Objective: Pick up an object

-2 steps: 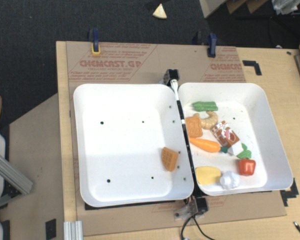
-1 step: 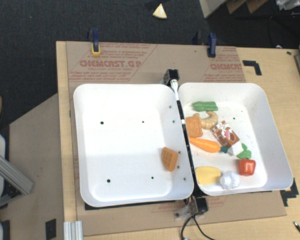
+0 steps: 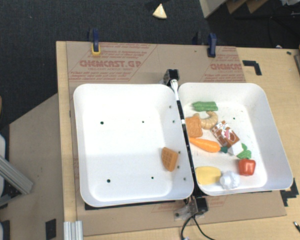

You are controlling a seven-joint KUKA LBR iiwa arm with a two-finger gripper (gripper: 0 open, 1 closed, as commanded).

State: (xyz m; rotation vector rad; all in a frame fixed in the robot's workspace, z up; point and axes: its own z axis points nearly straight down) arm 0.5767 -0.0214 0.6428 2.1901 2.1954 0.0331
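Toys crowded right bin [image 3: 270, 109]: green piece [image 3: 205, 105], carrot [image 3: 205, 145], red pepper [image 3: 246, 167], yellow piece [image 3: 208, 174]. Waffle-like piece [image 3: 169, 159] lay alone in left bin [image 3: 90, 104], near divider, toward tabletop's front edge; isolated, likely easiest target. Pincer state: cannot tell.

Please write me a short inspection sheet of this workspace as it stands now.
Surface: brown bench board bearing the left bin and right bin, side by side.
Job's things: one waffle piece in the left bin, near its right wall; the right bin holds a green pod, croissant, cracker, carrot, red pepper, yellow lemon and others.
Clutter: nothing seen.
Grippers: nothing seen.
Cables: black cable at the front edge.
Surroundings: two blue clamps on the far edge; dark floor.
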